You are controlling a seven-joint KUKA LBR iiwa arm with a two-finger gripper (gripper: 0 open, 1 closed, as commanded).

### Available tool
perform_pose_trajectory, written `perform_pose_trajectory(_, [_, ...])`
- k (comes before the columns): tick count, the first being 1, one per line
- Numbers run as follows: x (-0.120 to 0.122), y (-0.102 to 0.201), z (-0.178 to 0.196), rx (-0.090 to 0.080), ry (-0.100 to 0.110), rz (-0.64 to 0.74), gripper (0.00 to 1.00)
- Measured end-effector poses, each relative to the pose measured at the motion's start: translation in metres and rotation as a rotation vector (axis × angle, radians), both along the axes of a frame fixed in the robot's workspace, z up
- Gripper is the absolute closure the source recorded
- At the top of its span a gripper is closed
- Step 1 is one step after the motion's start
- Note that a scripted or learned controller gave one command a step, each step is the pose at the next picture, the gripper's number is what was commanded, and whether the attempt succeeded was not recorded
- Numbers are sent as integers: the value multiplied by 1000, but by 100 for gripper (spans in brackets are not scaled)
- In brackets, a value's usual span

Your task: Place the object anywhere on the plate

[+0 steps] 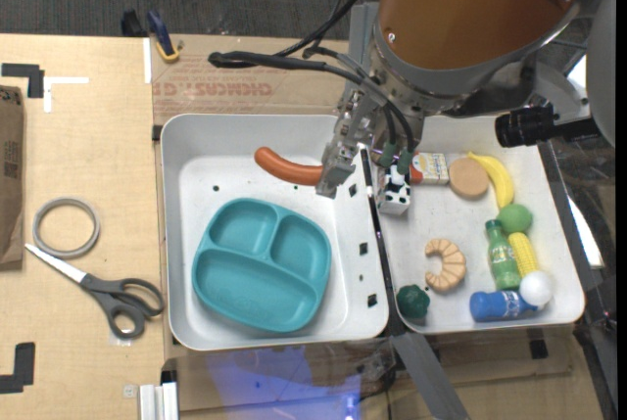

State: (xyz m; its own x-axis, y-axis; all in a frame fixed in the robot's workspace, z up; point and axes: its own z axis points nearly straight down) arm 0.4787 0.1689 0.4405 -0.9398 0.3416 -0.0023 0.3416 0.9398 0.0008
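A teal divided plate [263, 261] lies in the left bin [181, 212], toward its front. An orange-red sausage [286, 165] hangs over the back of that bin, just behind the plate's far rim. My gripper [331, 177] comes down from the right and is shut on the sausage's right end, which sits between the fingertips. The rest of the sausage sticks out to the left, roughly level.
The right bin [568, 242] holds a cow-patterned carton [395, 189], a banana [496, 175], a croissant [447, 263], a green bottle [503, 255], corn [525, 252], a blue bottle [498, 306] and other toy food. Scissors [108, 291] and a tape ring [66, 225] lie on the bench at left.
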Motion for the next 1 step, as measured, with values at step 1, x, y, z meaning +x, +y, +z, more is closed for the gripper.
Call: perform_pose_trajectory(1, [0,-71,-52,-1,1,83,100])
